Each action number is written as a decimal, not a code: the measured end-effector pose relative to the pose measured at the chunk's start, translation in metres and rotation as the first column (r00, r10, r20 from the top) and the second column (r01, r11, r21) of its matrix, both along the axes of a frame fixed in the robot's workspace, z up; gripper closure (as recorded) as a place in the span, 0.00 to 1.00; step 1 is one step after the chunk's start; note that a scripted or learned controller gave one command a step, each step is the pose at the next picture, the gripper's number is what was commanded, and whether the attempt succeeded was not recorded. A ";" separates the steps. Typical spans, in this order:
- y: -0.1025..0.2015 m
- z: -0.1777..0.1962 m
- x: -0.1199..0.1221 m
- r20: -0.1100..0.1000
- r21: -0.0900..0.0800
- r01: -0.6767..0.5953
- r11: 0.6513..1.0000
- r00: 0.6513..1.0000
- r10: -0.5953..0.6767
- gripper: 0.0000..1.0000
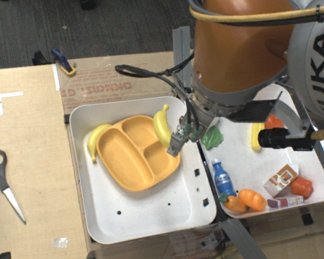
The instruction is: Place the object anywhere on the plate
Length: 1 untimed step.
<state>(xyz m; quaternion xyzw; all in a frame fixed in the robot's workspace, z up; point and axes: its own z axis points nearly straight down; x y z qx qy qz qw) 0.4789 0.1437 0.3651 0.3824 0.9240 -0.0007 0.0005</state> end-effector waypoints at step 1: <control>0.000 0.000 0.000 0.000 0.000 0.000 1.000 1.000 0.000 0.00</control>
